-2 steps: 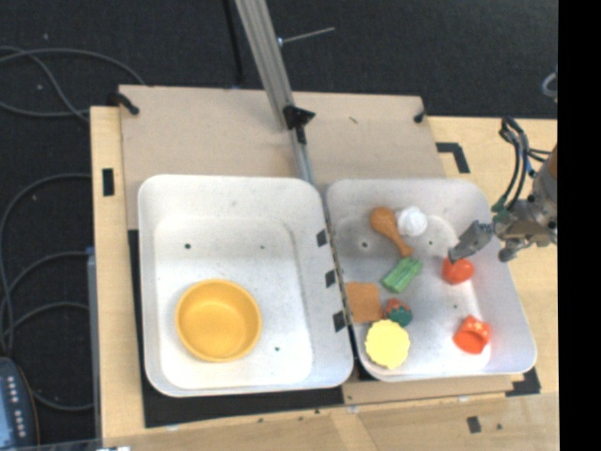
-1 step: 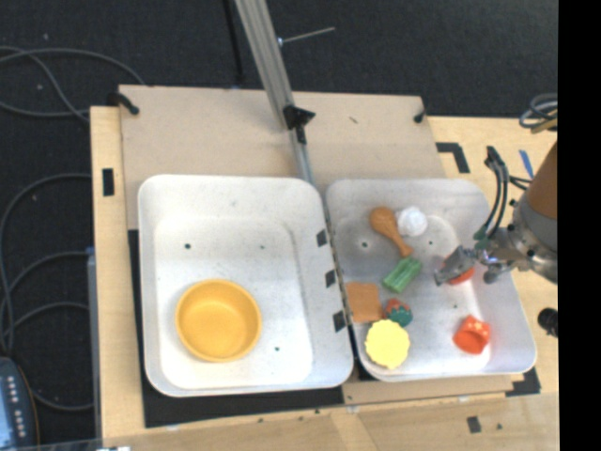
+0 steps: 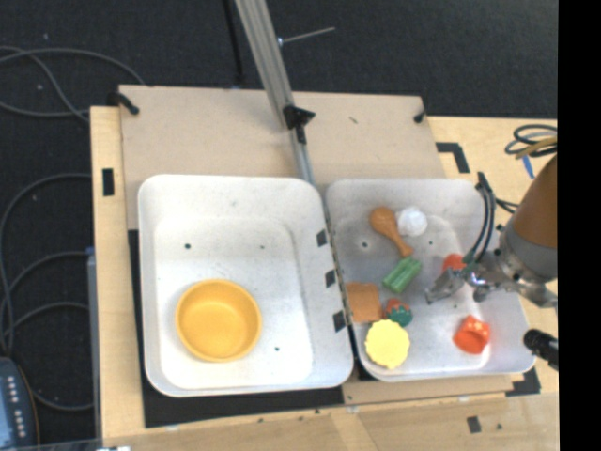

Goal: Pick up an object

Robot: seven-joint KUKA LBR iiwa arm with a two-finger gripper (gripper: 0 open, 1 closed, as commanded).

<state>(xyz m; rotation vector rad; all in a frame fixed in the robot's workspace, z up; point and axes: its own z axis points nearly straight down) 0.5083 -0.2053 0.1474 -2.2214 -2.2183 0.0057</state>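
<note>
Right, you've got two white bins side by side on the bench. Left bin (image 3: 235, 214) holds a yellow bowl (image 3: 219, 319), sitting upright toward its front-left. Right bin (image 3: 376, 200) holds all the small stuff.

Going thru the right bin for you: a tan drumstick-shaped toy (image 3: 390, 229) near the back, w/ a white ball (image 3: 411, 222) touching its right side. Below those, a green cylinder (image 3: 402, 275) lying tilted. At the bin's left-front, a brown square block (image 3: 363, 302), w/ a small green-and-red toy (image 3: 398, 312) just beside it on the right. Yellow round disc-like piece (image 3: 387, 344) sits at the front edge, touching the green-and-red toy. Orange-red object (image 3: 471, 335) at front-right, well apart from the rest.

Gripper (image 3: 449, 283) is down inside the right bin, btwn the green cylinder and the orange-red object, arm (image 3: 535, 228) coming in from the right. A small red item (image 3: 454, 262) shows right at the gripper, but you can't tell whether it's a toy or part of the tool. Whether anything is held can't be made out at this res.
</note>
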